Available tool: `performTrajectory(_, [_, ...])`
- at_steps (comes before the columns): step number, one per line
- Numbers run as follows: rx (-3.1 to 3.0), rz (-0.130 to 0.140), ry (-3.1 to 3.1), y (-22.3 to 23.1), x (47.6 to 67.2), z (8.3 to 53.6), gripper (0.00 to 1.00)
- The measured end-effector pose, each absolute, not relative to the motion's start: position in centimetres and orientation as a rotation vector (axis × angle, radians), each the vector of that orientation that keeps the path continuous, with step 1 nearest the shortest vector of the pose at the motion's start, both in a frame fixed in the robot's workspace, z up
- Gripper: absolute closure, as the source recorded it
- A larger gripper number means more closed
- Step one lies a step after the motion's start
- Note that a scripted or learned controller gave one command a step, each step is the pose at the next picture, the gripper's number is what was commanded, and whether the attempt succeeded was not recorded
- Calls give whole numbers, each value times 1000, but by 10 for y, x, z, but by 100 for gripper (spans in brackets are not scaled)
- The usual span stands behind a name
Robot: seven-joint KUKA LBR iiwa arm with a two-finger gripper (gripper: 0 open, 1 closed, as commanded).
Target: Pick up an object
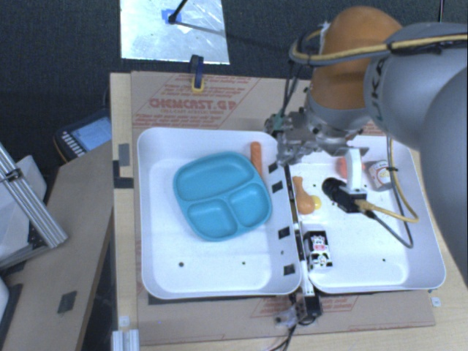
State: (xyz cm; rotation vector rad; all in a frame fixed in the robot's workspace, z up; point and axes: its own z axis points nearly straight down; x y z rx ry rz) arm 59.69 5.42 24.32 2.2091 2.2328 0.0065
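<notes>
Camera view, from above: the grey arm's jaws point(292, 146) hang over the divider between the two shallow white bins point(219, 287); their opening cannot be told, being hidden under the wrist. Left of the jaws lies a blue three-compartment plastic plate point(221, 196), with a slim orange carrot-like stick point(256, 156) just beside them. Below the jaws lie a yellow-orange rounded toy point(306, 200), perhaps a spoon, and a small black-and-white box point(317, 248).

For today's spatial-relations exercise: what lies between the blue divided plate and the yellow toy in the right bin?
In the camera view, the bins' adjoining white rims lie between the blue divided plate and the yellow toy.
</notes>
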Motion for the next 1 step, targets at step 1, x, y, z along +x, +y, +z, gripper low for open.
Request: performTrajectory(1, [2211,5,2233,108,594,244,100])
